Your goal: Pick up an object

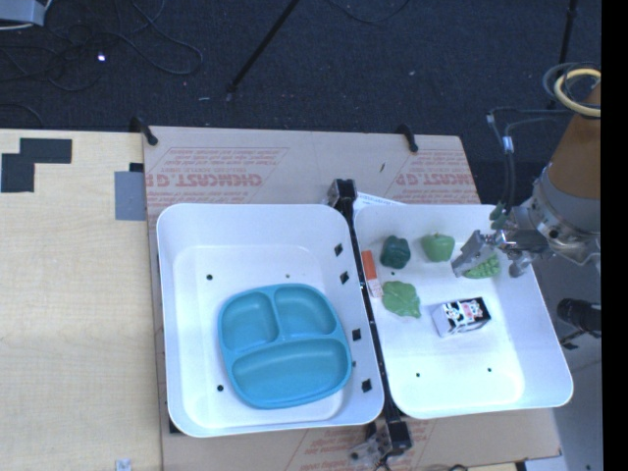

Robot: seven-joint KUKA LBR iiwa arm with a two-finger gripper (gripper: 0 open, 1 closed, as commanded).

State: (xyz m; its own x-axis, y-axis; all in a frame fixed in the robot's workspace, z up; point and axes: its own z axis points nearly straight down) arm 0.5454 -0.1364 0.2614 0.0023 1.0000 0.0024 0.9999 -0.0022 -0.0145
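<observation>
Where the end effector point(478, 255) hovers, a green object point(483, 269) is half-hidden.

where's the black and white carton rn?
In the right bin, the black and white carton lies near the middle, right of the light green leafy piece and below the end effector.

Left bin point(177, 263): we see a divided plate point(285, 346) lying in it.
Right bin point(530, 361): we see a carton point(463, 315) mid-bin, a leafy piece point(400, 298) left of it, two rounded pieces point(395, 252) point(438, 247) behind.
Gripper point(478, 255): just right of those pieces.
</observation>
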